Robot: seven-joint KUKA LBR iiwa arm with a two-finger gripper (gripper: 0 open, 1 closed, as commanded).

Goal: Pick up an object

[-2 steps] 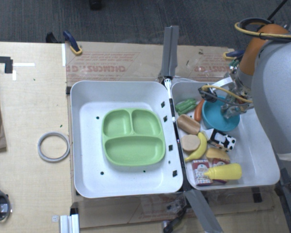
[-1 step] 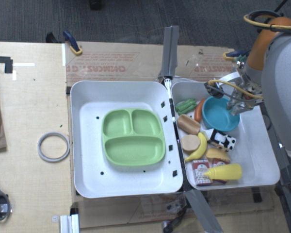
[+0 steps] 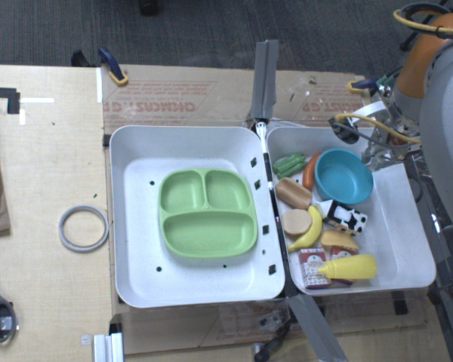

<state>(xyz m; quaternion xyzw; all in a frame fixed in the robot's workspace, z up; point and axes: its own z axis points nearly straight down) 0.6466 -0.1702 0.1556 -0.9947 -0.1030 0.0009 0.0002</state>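
Glossy white plastic bins (image 3: 128, 225), matt green plastic tray (image 3: 208, 213), smooth blue plastic bowl (image 3: 344, 176), brown cardboard sheet (image 3: 181, 100)

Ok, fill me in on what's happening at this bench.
The grey arm with the orange band reaches in over the right white bin, near the round blue bowl. That bin holds toy foods, among them a yellow banana. The left white bin holds a green divided plate. Nothing looks picked up yet.

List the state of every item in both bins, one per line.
Green divided plate: flat, upright, alone in the left bin.
Blue bowl: upright, in the right bin.
Banana: lying on the pile.
Yellow squeeze bottle: on its side.
Gripper: at the right bin's far edge.
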